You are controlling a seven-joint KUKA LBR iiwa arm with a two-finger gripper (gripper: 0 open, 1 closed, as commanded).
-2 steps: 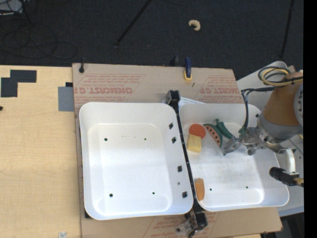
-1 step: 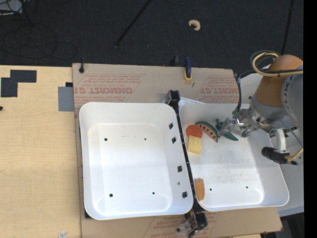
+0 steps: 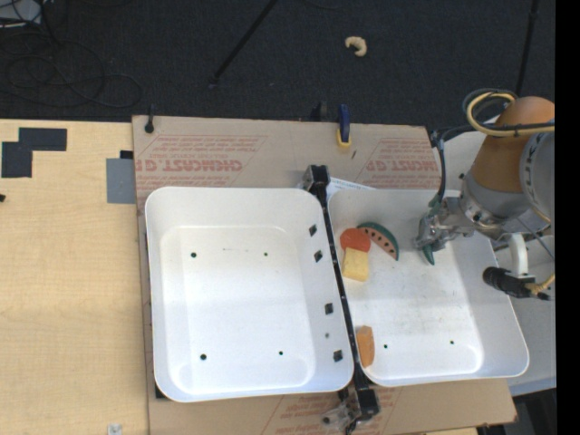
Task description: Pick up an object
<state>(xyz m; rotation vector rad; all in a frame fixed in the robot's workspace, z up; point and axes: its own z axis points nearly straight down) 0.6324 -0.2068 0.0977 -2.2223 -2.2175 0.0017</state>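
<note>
In the right bin (image 3: 453, 333) lie a watermelon slice (image 3: 381, 237), a small red piece (image 3: 355, 239) and a yellow block (image 3: 356, 265), grouped near the divider. An orange piece (image 3: 364, 343) rests lower down against the divider. My gripper (image 3: 430, 246) hangs over the right bin's upper right part, to the right of the watermelon slice and apart from it. Nothing shows between its fingertips.
The left bin (image 3: 236, 288) sits beside the right one, with a black clamp strip (image 3: 328, 270) between them. Both rest on a cardboard sheet (image 3: 227, 157). The arm's orange band (image 3: 507, 143) and cables stand at the right edge.
</note>
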